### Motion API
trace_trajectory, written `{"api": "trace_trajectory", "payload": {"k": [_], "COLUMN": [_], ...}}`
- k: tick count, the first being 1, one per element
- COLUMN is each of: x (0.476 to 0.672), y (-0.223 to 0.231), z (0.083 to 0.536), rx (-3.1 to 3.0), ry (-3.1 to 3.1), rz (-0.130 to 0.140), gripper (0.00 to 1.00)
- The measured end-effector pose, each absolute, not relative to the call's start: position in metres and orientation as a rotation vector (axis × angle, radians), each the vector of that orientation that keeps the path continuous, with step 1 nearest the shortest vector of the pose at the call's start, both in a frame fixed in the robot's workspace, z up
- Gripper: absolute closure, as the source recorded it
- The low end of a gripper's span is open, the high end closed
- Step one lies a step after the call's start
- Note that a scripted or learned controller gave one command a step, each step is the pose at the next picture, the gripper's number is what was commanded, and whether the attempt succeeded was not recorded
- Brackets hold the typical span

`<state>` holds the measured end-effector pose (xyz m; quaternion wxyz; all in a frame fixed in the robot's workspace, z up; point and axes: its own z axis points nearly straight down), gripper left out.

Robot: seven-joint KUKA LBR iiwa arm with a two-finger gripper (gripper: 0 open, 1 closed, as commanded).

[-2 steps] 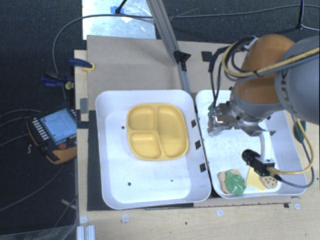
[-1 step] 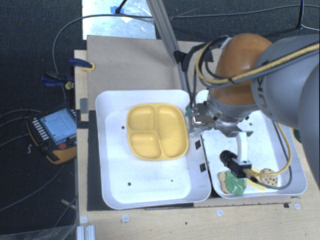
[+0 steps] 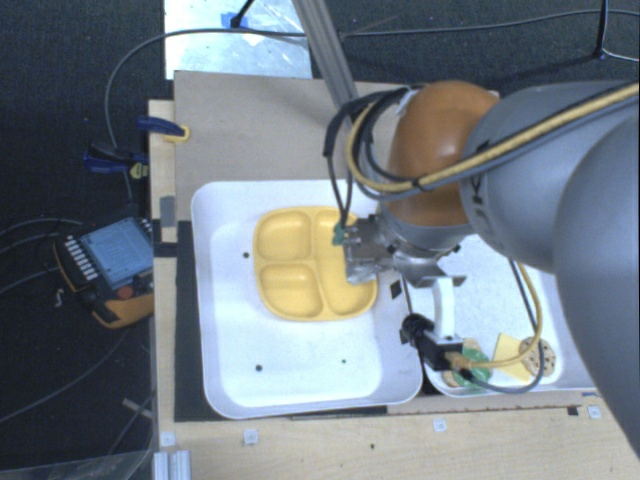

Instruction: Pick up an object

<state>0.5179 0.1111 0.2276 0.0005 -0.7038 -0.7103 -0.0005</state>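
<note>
A yellow divided plate (image 3: 300, 264) with three compartments lies in the left white bin (image 3: 230, 318). My gripper (image 3: 362, 263) hangs over the plate's right edge, under the orange wrist band (image 3: 435, 148). The arm's body covers most of the right bin (image 3: 500, 378). Small objects lie at that bin's front: a yellow piece (image 3: 512, 348), a green and orange item (image 3: 470, 363) and a spotted round thing (image 3: 538, 360).
The grey arm fills the right side of the view. Cables loop around the wrist and down into the right bin. A blue device (image 3: 112, 258) sits off the bench at the left. Clamps (image 3: 150, 128) grip the bench's left edge.
</note>
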Motion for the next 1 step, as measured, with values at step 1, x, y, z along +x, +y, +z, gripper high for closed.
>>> {"api": "trace_trajectory", "payload": {"k": [1], "x": [0.5185], "y": [0.1088], "z": [0.228], "rx": [-2.216], "ry": [-2.227], "rz": [-0.002], "gripper": [0.0]}}
